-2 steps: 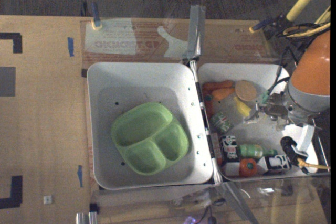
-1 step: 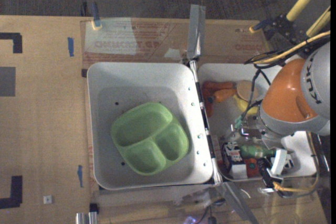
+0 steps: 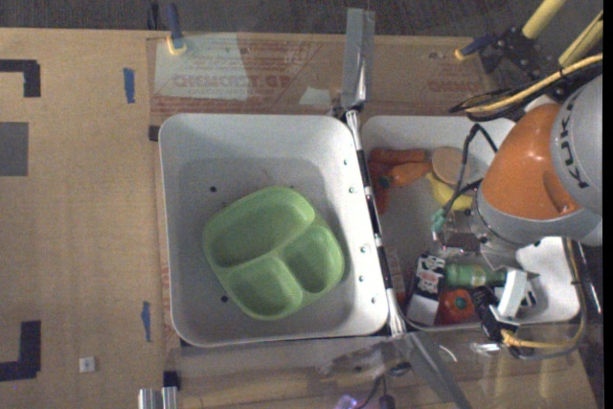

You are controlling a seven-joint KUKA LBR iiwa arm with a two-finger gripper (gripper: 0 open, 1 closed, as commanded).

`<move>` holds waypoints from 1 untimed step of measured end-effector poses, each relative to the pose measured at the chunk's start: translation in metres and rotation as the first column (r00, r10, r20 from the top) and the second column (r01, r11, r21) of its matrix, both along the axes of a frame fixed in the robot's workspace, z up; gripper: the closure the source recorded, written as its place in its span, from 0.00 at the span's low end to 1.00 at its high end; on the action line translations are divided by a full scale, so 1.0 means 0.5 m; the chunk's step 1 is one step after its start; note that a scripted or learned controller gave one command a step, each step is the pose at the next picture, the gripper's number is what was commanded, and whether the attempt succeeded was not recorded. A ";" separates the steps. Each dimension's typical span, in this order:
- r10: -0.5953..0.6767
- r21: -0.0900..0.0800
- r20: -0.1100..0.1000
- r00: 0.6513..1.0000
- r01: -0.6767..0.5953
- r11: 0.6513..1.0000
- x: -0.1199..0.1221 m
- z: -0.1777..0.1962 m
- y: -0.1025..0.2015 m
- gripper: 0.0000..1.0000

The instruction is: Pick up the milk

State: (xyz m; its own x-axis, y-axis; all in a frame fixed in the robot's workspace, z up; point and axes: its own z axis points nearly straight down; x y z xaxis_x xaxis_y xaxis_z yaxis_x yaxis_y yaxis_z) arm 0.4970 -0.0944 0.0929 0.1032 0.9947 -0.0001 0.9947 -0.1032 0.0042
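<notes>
Overhead slanted view of a tan cardboard-covered bench (image 3: 77,235) bearing two shallow white plastic bins with rounded corners, side by side. Left bin (image 3: 192,148) holds one smooth lime-green plate (image 3: 273,251), a rounded square moulded into three compartments, lying flat and turned at an angle. Right bin (image 3: 402,131) is crowded with small items: an orange carrot-shaped toy (image 3: 400,173) near its far left corner, a round tan disc (image 3: 447,164) beside it, a bit of yellow just below that, and near the front edge a small milk carton (image 3: 428,280) with black-and-white markings, standing just beside a red-orange object (image 3: 457,304) and a green bottle-like piece (image 3: 469,275). One grey arm with a glossy orange band (image 3: 522,182) reaches in from the right and bends down over the right bin, its wrist low above the clutter. Gripper (image 3: 458,239) sits just above the milk carton, but the arm's bulk hides its tips, so whether it is released or grasping cannot be told. Blue tape marks dot the bench.
</notes>
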 end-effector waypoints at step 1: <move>0.227 0.002 -0.009 0.974 -0.227 0.974 0.137 0.176 0.030 1.00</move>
State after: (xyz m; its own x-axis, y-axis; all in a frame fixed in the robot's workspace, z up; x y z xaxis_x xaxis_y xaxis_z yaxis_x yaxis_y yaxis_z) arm 0.5655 -0.0792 0.1807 -0.1257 0.9921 0.0008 0.9921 0.1257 -0.0054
